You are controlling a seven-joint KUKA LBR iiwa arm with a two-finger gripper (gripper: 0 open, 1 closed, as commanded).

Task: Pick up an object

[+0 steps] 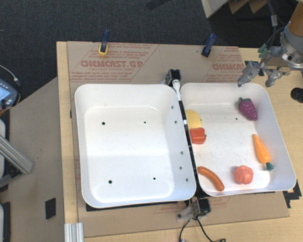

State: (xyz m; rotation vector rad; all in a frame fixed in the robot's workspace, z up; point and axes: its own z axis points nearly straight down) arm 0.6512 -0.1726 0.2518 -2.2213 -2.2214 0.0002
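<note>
The right bin [222, 105] holds several toy foods: a purple bunch of grapes [248, 109] at its far right, an orange carrot [261, 150] along the right wall, a red tomato [244, 174] near the front, a sausage [211, 178] at the front left, and a yellow piece [193, 118] with a red pepper [197, 135] against the left wall. My gripper [257, 77] hangs above the bin's far right corner, over the rim and just behind the grapes. Its fingers are spread apart with nothing between them.
The left bin [123, 145] lies beside the right one, their walls meeting at a black hinge strip [182, 122]. Both rest on a cardboard sheet [116, 59] held by blue clamps [105, 42] at the back. A grey rail [7, 147] juts in at the left.
</note>
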